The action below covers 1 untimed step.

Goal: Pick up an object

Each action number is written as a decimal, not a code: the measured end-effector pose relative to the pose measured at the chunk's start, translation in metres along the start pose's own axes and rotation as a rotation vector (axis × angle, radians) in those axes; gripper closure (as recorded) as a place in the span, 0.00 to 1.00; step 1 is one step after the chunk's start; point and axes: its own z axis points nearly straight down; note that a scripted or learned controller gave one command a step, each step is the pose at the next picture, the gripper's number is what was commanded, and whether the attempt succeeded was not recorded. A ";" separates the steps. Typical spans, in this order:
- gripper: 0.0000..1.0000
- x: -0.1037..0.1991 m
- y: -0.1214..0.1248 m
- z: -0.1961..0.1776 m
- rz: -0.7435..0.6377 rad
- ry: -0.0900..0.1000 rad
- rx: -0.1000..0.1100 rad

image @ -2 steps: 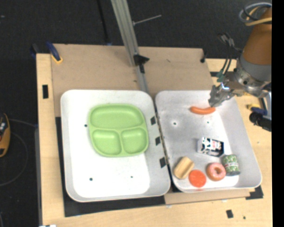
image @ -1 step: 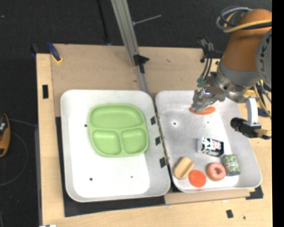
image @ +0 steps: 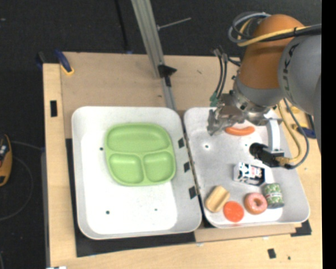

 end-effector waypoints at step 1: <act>1.00 0.048 0.002 0.009 0.000 0.000 0.001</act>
